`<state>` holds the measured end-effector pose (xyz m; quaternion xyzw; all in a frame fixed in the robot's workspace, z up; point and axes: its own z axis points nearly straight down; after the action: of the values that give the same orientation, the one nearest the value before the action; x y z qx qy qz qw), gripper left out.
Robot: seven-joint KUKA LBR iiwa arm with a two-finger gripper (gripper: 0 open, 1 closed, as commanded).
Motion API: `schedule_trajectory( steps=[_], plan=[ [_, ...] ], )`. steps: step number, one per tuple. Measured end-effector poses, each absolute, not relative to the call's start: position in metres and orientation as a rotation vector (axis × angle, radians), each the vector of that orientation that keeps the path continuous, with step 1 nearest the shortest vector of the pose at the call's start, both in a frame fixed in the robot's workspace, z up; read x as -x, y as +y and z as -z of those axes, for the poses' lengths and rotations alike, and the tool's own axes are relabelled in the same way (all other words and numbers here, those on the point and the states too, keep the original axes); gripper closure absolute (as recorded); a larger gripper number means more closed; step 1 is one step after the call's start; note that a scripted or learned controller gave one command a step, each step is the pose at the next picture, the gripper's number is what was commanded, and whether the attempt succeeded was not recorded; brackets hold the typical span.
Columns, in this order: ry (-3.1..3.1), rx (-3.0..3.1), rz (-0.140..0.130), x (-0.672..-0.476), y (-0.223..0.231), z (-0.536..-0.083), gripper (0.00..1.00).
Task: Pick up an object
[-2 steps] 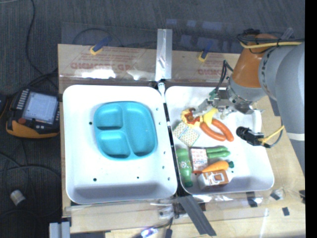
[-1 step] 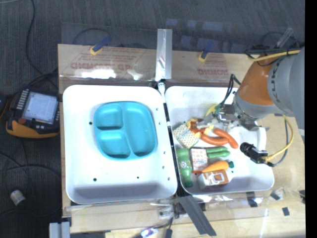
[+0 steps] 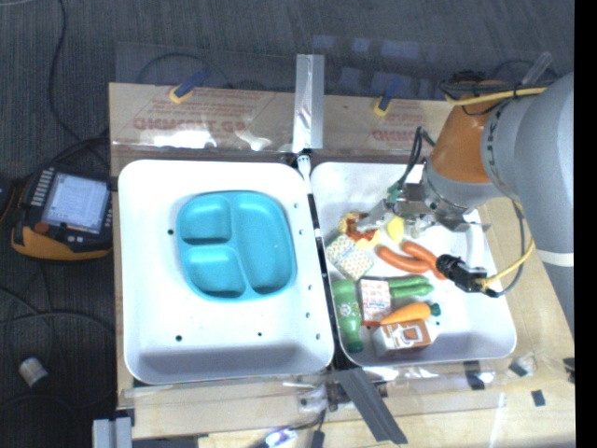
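Observation:
My gripper point(image 3: 401, 215) reaches down into the right bin point(image 3: 485, 325), at the upper part of a pile of toy food. Right under it lies a small yellow piece point(image 3: 395, 228), and just below that a red-orange sausage point(image 3: 411, 258). A small red and yellow item point(image 3: 353, 224) sits to the gripper's left. Lower in the pile are a checkered packet point(image 3: 349, 259), a white and red box point(image 3: 375, 299), a green bottle point(image 3: 347, 312), a green vegetable point(image 3: 412, 287), a carrot point(image 3: 407, 314) and an orange carton point(image 3: 407, 336).
The left bin point(image 3: 149, 343) holds a blue divided plate point(image 3: 233, 243). A black cable plug point(image 3: 457, 271) with a yellow lead hangs over the right bin's right side. A handheld pendant point(image 3: 65, 211) lies on the floor at far left.

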<state>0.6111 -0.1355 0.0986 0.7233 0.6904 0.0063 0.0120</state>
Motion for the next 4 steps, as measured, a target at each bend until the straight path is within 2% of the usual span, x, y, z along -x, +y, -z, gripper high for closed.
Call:
schedule_trajectory(
  steps=[1,2,3,4],
  plan=[
    [2.166,-2.253,-0.038,-0.614,-0.127,-0.111,1.00],
    [2.166,-2.253,-0.038,-0.614,-0.127,-0.111,0.00],
    [2.225,-2.222,0.004,-0.524,-0.111,-0.164,0.00],
    [2.510,-1.876,-0.015,-0.575,-0.126,-0.095,0.00]
  ],
)
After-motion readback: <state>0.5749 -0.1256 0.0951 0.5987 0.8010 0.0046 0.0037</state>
